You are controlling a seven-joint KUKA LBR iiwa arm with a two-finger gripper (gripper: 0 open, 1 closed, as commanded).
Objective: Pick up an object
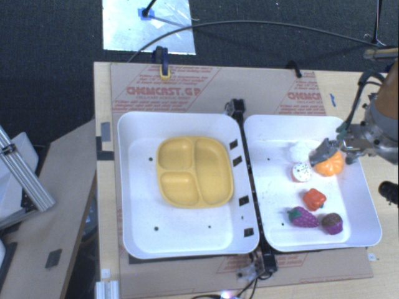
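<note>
The right bin [368, 220] serves as landmark; all the loose things lie in it. In its near part, close to the front wall, lie purple grapes [302, 217] and, just right of them, a dark plum [332, 223]. Just behind these two sits a red pepper [315, 199]. Farther back, a little left of the bin's middle, is a small white ball [302, 172] with marks on it, and behind that a plain white lump [300, 151]. An orange fruit [331, 165] lies right of the white ball, toward the bin's right wall.

The gripper [323, 151] reaches in over the bin's right wall and sits on top of the orange fruit, touching it; whether the jaws are wide, narrow or closed on the fruit cannot be told.

Touching the right bin's left wall is the left bin [134, 185]. It holds a yellow plate [192, 170] with three compartments, lying flat near its middle, with nothing in the compartments.

Both bins rest on a surface [218, 83] covered with printed cardboard, which runs on behind the right bin.
</note>
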